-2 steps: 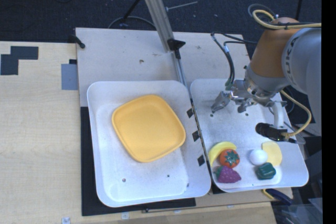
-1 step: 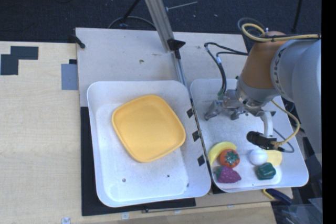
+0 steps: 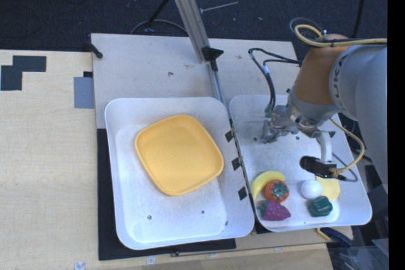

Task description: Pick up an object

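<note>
Toy tomato (image 3: 276,190): camera view puts it in your right bin (image 3: 354,215), touching banana (image 3: 264,179) and grapes (image 3: 276,210); likely light, rigid, slick—pinch its round sides; gripper (image 3: 273,131), well apart, jaw state indiscernible.

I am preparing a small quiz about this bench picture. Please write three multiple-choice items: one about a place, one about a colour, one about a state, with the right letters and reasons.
1. Where does the yellow plate lie?
A. in the left bin
B. in the right bin
C. on the bench outside the bins

2. What colour is the small ball in the right bin?
A. blue
B. white
C. black

3. How do the toy fruits lie in the right bin?
A. spread over the far half
B. stacked on the plate
C. grouped along the near edge

Answers: 1 A, the plate rests on the floor of the left bin. 2 B, the ball is plainly white. 3 C, banana, tomato and grapes sit together at the near edge.
</note>
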